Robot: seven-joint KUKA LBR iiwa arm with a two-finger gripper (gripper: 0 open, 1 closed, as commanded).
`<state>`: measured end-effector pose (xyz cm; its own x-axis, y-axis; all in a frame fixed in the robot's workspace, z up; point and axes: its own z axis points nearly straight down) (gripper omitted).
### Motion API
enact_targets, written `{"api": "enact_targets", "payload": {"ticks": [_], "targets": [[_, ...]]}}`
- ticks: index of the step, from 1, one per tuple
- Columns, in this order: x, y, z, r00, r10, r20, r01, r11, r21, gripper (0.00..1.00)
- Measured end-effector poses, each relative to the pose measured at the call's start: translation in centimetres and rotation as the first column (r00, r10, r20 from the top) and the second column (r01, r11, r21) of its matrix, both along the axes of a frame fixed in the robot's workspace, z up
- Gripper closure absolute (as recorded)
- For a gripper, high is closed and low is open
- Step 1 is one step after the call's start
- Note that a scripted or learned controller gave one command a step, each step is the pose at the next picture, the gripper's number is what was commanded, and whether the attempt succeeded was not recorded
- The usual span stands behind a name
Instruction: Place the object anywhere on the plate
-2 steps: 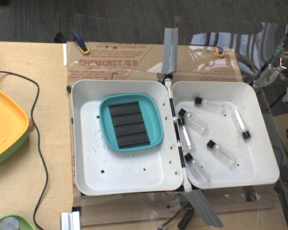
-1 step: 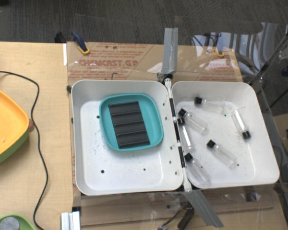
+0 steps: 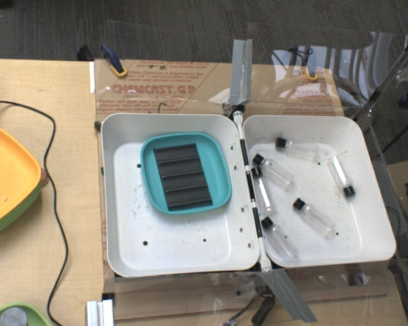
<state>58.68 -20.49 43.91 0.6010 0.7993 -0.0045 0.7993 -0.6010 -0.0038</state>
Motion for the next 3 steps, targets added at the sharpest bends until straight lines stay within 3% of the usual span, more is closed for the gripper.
{"api": "enact_targets", "payload": {"ticks": [1,3], "targets": [[1.4,-1.0,-0.4,0.991,-0.135,0.0,0.135,0.991,-0.001,0.0],[4.4,-1.4,0.0,0.94,-0.34,0.001,0.34,0.94,-0.001,0.0]]}}
